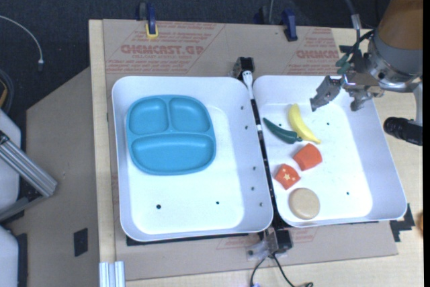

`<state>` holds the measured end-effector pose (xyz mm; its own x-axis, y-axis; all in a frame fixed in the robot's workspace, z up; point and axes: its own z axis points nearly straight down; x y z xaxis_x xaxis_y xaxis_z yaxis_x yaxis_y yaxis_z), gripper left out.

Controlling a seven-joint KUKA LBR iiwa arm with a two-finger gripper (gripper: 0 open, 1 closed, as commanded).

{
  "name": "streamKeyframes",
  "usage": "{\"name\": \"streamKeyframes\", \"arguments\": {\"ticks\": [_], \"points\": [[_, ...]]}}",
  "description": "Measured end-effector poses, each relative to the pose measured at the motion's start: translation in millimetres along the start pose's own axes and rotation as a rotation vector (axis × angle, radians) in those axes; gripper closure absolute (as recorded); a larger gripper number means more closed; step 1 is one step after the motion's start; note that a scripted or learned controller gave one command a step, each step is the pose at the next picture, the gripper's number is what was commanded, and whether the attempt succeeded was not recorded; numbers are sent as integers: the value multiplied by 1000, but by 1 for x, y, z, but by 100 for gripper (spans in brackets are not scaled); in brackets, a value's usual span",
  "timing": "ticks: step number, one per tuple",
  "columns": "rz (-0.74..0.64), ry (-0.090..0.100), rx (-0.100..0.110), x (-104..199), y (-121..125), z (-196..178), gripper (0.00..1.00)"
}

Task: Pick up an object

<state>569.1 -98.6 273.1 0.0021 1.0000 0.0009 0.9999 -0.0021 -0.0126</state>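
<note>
The gripper (pixel 341 95) hangs over the right bin (pixel 376 165) near its far edge — fingers spread apart, nothing between them. Just beside it lies a yellow banana (pixel 302 123), touching a dark green pepper (pixel 281 131). Toward the near edge sit an orange-red block (pixel 308 156), a red piece (pixel 287 176) and a tan disc (pixel 304 203). A blue divided plate (pixel 171 134) fills the left bin's (pixel 188 212) far half.

"CHEMCAST GP" on brown board (pixel 201 44)
</note>
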Motion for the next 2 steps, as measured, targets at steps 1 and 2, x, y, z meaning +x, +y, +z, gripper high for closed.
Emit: {"name": "streamKeyframes", "arguments": {"ticks": [1,2], "points": [[-2,-1,-13,0,2,-7,0],[-1,0,-5,-2,-2,56,0]]}}
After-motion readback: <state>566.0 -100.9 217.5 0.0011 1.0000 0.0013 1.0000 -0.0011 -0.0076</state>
